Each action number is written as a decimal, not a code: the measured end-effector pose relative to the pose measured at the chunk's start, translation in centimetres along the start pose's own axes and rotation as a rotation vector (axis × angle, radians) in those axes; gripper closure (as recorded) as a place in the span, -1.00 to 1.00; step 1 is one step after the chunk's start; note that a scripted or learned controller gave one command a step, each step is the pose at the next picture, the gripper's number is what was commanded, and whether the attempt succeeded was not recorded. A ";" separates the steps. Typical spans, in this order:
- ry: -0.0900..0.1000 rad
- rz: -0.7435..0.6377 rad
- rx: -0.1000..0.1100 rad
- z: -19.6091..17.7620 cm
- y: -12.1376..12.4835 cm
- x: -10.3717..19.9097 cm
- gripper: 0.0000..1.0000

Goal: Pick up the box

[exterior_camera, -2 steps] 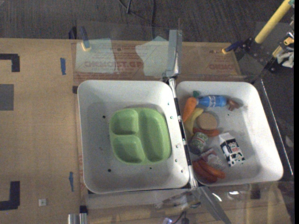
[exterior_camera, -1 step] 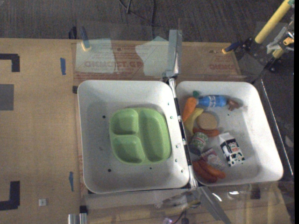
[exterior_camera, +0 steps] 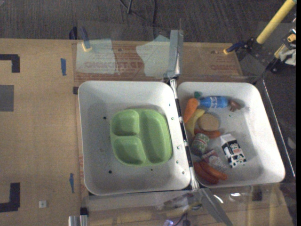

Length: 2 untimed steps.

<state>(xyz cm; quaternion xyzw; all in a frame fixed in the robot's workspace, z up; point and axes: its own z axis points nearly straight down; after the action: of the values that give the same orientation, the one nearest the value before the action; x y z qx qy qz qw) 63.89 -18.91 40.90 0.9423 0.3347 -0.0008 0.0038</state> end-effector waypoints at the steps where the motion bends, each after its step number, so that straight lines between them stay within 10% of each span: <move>1: 0.000 -0.001 0.001 0.0 -0.1 0.1 -1.00; 2: -0.001 -0.005 -0.003 -1.1 -0.1 0.2 1.00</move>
<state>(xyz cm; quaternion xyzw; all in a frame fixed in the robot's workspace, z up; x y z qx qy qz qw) 64.01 -18.68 41.98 0.9415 0.3369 -0.0006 0.0053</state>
